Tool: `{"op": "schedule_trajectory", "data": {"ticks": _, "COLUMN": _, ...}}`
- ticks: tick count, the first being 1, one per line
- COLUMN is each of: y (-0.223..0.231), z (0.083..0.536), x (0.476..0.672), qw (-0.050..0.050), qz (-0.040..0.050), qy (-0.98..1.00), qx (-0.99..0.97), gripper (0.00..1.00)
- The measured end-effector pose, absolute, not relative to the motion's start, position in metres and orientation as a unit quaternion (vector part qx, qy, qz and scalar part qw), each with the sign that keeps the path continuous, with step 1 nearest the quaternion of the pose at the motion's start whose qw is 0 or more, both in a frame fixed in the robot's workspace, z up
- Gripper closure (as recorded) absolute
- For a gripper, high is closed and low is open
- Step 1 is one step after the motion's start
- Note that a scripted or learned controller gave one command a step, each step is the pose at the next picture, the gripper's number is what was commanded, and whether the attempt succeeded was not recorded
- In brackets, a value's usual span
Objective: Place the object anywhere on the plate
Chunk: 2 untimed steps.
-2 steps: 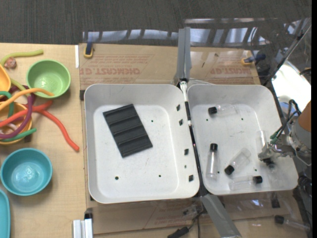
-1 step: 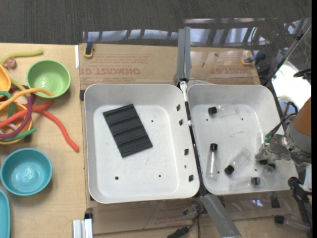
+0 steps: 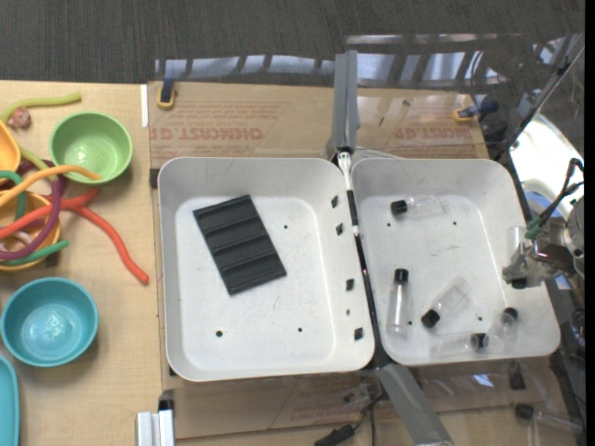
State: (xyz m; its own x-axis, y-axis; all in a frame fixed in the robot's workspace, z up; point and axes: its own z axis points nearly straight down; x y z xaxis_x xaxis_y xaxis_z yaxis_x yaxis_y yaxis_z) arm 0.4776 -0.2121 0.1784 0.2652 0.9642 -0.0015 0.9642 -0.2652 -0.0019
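A black ribbed plate (image 3: 239, 243) lies flat in the left bin (image 3: 181, 342), towards its upper left. Several clear vials with black caps are scattered in the right bin (image 3: 372, 193): one near the top (image 3: 416, 207), one upright-looking in the middle (image 3: 400, 302), one tilted beside it (image 3: 449, 302), and one along the front wall (image 3: 462, 343). Another black cap (image 3: 509, 316) sits at the lower right. My gripper (image 3: 519, 272) hangs at the right rim of the right bin, above the wall and apart from the vials. Nothing visible is held in it.
On the wooden bench left of the bins stand a green bowl (image 3: 90, 147) and a teal bowl (image 3: 48, 321), with coloured cords (image 3: 65, 214) spilling between them. Cardboard (image 3: 251, 124) lies under the bins. Cables and a frame crowd the far right.
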Motion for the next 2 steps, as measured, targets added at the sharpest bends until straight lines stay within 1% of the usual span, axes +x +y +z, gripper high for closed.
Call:
{"op": "schedule_trajectory", "data": {"ticks": 1, "y": -0.210, "z": 0.161, "x": 0.477, "qw": 0.002, "qz": 0.0014, "qy": -0.657, "qx": -0.754, "gripper": 1.00}}
{"op": "schedule_trajectory", "data": {"ticks": 2, "y": -0.214, "z": 0.121, "x": 0.477, "qw": 0.002, "qz": 0.0011, "qy": -0.690, "qx": -0.724, "gripper": 1.00}}
